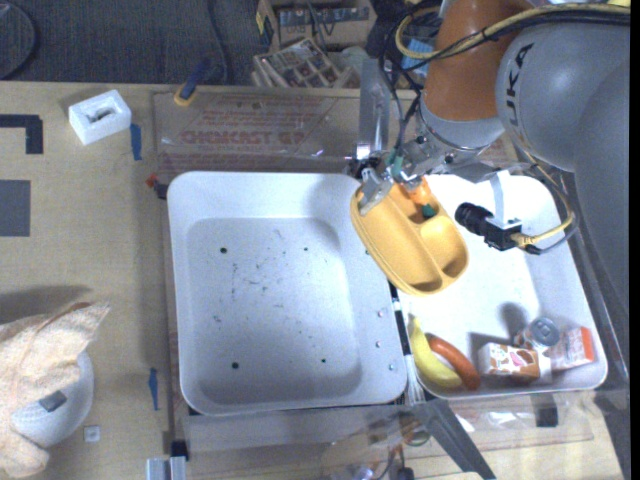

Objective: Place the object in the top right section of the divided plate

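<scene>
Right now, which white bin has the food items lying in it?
The right bin, under the arm: banana and carton lie at its near edge.

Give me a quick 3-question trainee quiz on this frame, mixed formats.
1. True or false: the yellow divided plate lies flat on the floor of the left bin.
2. Multiple choice: the banana lies in A) the left bin, B) the right bin, C) on the bench outside both bins.
3. Short answer: what sits beside the carton, toward the right bin's near right corner?

Key
1. False: it is tilted, raised over the seam between the bins, under the hand.
2. B, near its front left corner, with a red object on top.
3. A small round can and an orange packet.
</scene>
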`<action>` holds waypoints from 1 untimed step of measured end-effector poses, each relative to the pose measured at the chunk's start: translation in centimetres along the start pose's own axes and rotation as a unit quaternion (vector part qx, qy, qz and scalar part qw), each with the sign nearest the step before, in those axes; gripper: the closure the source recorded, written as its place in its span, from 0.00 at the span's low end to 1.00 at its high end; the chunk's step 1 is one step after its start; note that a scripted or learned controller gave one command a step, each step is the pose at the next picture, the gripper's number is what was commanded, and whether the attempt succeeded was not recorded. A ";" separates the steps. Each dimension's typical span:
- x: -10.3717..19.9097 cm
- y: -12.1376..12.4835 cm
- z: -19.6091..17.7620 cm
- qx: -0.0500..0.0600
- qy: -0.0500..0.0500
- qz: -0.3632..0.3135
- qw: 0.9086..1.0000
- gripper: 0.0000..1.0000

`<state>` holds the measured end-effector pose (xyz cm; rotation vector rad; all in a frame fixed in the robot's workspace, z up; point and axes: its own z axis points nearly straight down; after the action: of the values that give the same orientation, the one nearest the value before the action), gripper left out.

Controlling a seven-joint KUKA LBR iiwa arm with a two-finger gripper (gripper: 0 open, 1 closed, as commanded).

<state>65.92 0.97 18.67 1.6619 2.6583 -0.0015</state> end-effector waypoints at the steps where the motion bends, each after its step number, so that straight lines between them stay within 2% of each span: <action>1: 0.0 0.0 0.0 0.000 0.000 0.000 1.000 0.00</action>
<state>65.92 0.97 18.67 1.6619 2.6583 -0.0015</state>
